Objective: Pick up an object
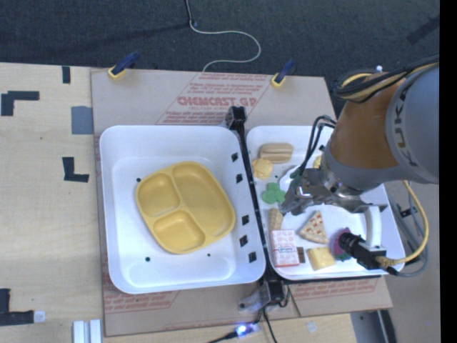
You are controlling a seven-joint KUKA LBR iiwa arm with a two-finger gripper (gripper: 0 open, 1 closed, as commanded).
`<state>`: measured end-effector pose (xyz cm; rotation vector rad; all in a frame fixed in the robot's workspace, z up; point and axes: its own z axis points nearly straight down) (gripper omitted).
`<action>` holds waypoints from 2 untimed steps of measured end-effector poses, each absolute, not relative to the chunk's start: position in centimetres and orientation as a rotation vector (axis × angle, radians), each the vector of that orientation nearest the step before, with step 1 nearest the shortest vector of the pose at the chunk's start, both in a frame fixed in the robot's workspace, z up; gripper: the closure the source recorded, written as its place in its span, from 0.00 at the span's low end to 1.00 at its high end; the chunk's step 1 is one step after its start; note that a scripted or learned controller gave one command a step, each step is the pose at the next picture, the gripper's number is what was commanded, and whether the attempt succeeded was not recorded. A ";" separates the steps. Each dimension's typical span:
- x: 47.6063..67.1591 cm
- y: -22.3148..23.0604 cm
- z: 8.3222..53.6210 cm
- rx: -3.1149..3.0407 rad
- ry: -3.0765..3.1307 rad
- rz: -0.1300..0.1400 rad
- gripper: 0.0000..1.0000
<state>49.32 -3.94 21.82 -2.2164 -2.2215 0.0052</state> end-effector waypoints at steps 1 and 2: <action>48.8 -5.1 23.2 -2.219 -2.221 0.004 1.00; 47.7 -4.2 21.9 -2.217 -2.218 0.008 1.00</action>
